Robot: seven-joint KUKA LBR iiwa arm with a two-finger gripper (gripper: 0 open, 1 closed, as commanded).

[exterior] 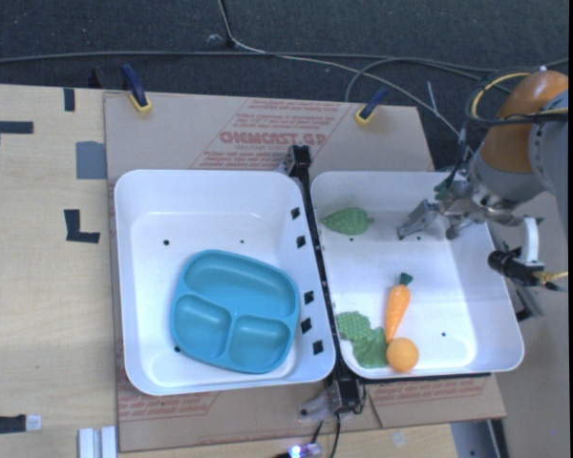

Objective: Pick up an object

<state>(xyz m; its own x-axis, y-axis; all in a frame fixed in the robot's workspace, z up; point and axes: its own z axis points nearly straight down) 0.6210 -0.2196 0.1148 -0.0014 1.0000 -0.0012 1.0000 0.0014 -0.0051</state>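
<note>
The right bin [458, 256] holds a pale green leafy piece [347, 221] near its back left, an orange carrot [396, 308] in the middle, a darker green leafy piece [359, 336] and a small orange ball [402, 354] at the front. My gripper [418, 222] hangs over the bin's back right, to the right of the pale green piece and apart from it. Its fingers [410, 227] point left and look spread, with nothing between them.
The left bin [143, 246] carries a blue divided tray [235, 309]. A black clip strip [310, 265] runs between the bins. Both stand on a cardboard sheet [267, 132] held by clamps. Cables [392, 70] trail behind the right bin.
</note>
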